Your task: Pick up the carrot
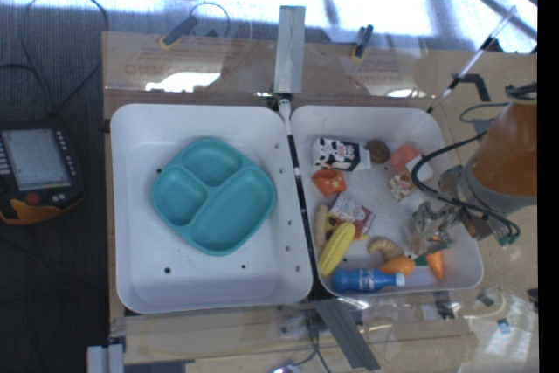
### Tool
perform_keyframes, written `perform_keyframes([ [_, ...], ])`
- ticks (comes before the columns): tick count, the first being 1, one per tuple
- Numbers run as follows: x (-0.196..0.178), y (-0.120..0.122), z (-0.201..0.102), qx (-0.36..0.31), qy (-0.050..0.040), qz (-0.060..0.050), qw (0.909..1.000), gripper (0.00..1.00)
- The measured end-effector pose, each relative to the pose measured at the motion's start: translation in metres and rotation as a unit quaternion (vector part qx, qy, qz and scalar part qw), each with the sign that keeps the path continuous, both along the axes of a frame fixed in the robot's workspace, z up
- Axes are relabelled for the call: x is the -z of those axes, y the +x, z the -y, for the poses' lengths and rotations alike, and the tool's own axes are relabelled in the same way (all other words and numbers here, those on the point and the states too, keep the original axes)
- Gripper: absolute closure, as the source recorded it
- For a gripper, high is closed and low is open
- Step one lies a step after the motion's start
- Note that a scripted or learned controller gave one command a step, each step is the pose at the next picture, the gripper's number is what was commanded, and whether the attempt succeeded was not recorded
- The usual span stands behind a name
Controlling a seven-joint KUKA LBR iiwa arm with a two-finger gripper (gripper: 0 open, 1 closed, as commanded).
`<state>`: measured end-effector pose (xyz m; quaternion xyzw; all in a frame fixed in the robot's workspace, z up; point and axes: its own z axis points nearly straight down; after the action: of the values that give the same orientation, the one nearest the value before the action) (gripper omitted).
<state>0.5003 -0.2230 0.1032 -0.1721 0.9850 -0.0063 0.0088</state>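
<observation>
The small orange carrot with a green top (434, 263) lies in the right white bin (454, 275), tucked into that bin's near right corner, close against the rim. One carrot, counted. The gripper (434, 227) hangs just above it on the grey arm with the orange band (511, 155); whether its fingers are apart or together, I cannot tell, as cables and shadow clutter the tip.

Just left of the carrot sits one rounded orange piece (397, 265), touching one blue bottle with a white label (367, 280) that lies along the near wall. Further left of the carrot, one yellow corn cob (337, 247) leans on a slant. Beyond the carrot, toward the far wall: one black-and-white milk carton (337, 155), one red pepper-like piece (328, 182), one brown ball (378, 152).

Tight quarters round the carrot, with walls on two sides. Well left of it, the left white bin (140, 275) holds one teal three-compartment plate (214, 195), with bare floor all round the plate.
</observation>
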Motion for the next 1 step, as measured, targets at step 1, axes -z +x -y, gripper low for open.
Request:
perform_keyframes([
  [1,0.001,-0.0006,-0.0003,0.0,0.0004,-0.001,1.0,0.0],
])
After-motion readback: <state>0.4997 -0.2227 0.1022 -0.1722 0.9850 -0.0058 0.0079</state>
